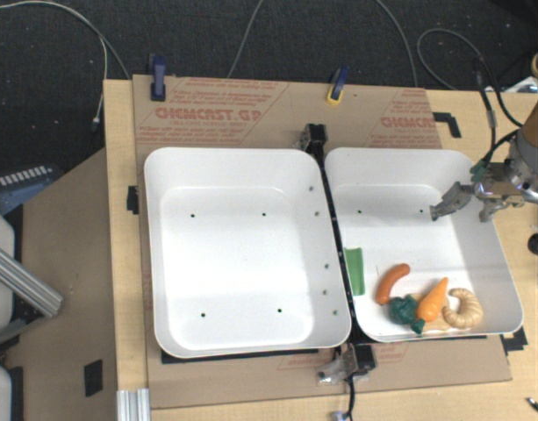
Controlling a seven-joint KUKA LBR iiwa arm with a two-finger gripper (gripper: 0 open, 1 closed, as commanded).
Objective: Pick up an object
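Observation:
Several toy foods lie at the near end of the right bin (400,182): a red-orange sausage (392,282), an orange carrot (433,298) with a dark green top, and a beige curled pastry (463,308). A flat green strip (354,270) rests against the bin's left wall. My gripper (466,210) hangs over the right bin's far right part, well beyond the toys. It is open, with nothing between its spread fingers (446,203).
The left bin (163,235) stands beside the right one, joined by a black clamp (315,136) at the far edge. Both sit on a cardboard sheet (251,103) held by blue and yellow clips. Cables run across the dark floor behind.

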